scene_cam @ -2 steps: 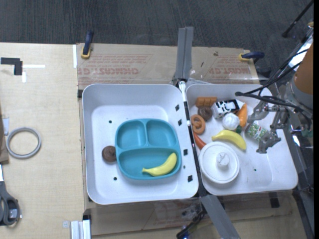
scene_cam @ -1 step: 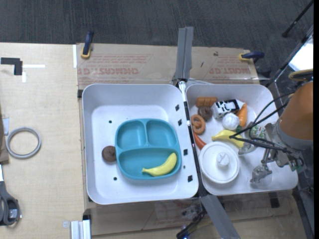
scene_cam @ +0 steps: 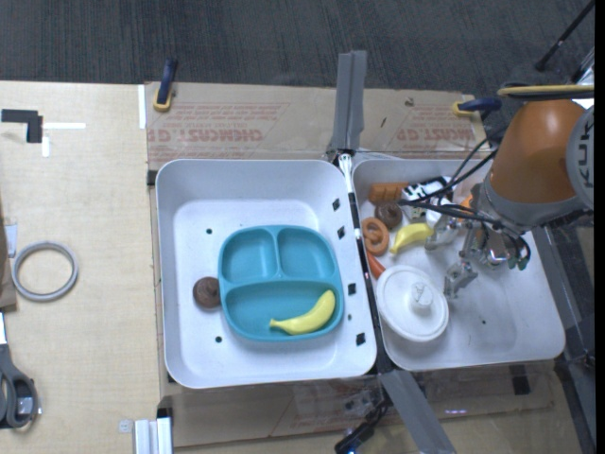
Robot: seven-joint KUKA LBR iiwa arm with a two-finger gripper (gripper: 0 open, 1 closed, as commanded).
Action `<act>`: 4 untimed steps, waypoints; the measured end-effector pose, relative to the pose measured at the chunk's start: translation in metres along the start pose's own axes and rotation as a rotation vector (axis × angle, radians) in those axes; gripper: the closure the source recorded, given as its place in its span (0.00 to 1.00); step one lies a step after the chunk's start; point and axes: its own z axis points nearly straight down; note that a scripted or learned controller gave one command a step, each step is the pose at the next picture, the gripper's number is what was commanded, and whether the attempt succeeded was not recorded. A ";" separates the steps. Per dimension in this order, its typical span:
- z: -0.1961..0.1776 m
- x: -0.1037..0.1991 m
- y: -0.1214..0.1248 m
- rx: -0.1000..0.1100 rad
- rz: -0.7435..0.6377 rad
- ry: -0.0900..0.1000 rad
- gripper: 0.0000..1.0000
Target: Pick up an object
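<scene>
Bench [scene_cam: 76, 187], light wood on the left with cardboard under the bins. Two white bins side by side: left bin [scene_cam: 180, 282], right bin [scene_cam: 510, 334]. Arm [scene_cam: 534, 159] comes in from the right, orange band over the right bin's upper right part. Teal divided plate [scene_cam: 248, 263] sits mid left bin; a yellow banana [scene_cam: 307, 315] lies in its big lower compartment, toward the right side. Round white lidded dish [scene_cam: 413, 303] in the right bin's lower left, near the divider. Grey tape roll [scene_cam: 43, 270] on the bench, well left of the bins. Gripper [scene_cam: 465, 270] hangs low in the right bin, just right of the white dish; whether the fingers are spread or pressed together, cannot tell, and nothing is seen between them. Small stuff clustered at the right bin's upper left: second small banana [scene_cam: 411, 237], orange ring [scene_cam: 376, 236], brown donut [scene_cam: 388, 213], black-and-white object [scene_cam: 421, 193]. Chocolate donut [scene_cam: 207, 293] in the left bin, touching the plate's left edge. Blue-handled clamp [scene_cam: 167, 83] at the cardboard's top left.
</scene>
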 end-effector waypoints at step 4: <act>-0.001 0.022 -0.065 -0.005 -0.119 -0.031 0.00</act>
